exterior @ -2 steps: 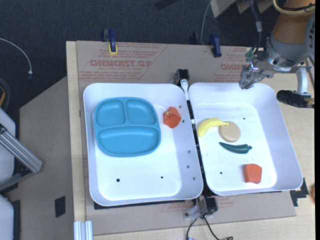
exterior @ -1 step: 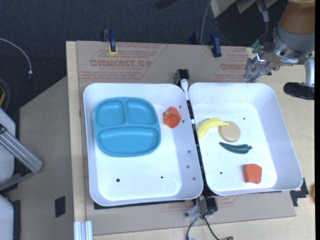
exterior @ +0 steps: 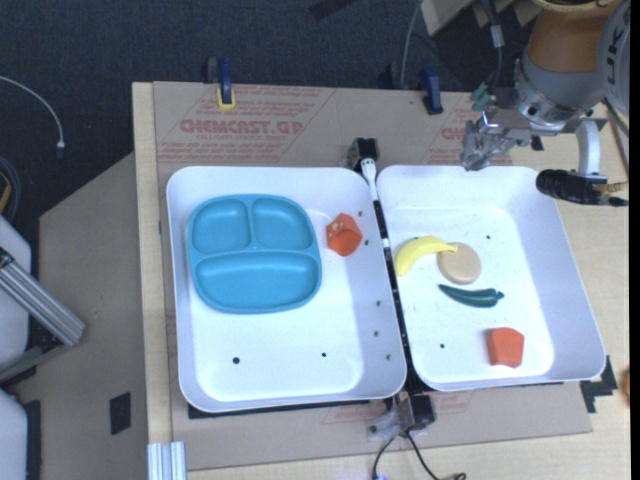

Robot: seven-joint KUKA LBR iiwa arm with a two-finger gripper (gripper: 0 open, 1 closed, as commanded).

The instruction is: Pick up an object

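Yellow banana (exterior: 418,252), tan disc (exterior: 461,264), green pepper (exterior: 472,294) and orange block (exterior: 506,347) lay in the right bin (exterior: 560,258); the gripper (exterior: 484,151) hung above its far edge, grip unclear.

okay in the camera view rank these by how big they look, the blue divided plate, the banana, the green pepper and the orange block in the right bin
1. blue divided plate, by far the largest
2. banana
3. green pepper, close to the banana in length but thinner
4. orange block, shorter but chunkier, so its place against the pepper is unsure

Dark blue carpet (exterior: 90,38) (cables trailing)
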